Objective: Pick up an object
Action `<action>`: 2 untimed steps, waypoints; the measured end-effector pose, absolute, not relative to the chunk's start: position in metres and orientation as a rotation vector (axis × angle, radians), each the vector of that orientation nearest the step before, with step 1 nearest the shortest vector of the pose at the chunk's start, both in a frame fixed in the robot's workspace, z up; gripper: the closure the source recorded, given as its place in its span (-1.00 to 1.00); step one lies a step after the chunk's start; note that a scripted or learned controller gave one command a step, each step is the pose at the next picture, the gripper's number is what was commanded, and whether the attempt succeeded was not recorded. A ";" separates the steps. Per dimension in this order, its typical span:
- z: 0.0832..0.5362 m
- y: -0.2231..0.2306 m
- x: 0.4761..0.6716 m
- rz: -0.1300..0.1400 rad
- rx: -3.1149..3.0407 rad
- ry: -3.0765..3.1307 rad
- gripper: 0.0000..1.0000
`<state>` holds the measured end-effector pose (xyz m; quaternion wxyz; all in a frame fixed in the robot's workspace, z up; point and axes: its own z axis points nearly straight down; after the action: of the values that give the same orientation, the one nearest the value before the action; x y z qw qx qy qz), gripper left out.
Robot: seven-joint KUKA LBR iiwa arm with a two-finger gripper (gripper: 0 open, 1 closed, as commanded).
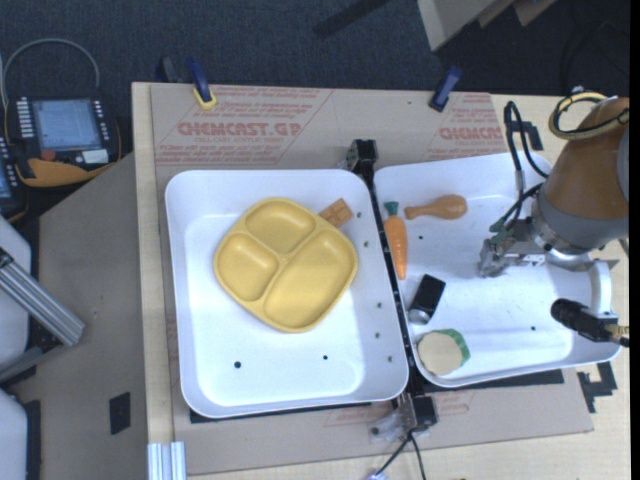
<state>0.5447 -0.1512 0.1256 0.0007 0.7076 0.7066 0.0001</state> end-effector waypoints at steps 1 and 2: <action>0.169 -0.152 0.543 0.003 2.217 2.218 1.00; 0.232 -0.149 0.548 0.006 2.214 2.217 1.00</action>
<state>0.5476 -0.1494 0.2322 0.0041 0.7065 0.7077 0.0020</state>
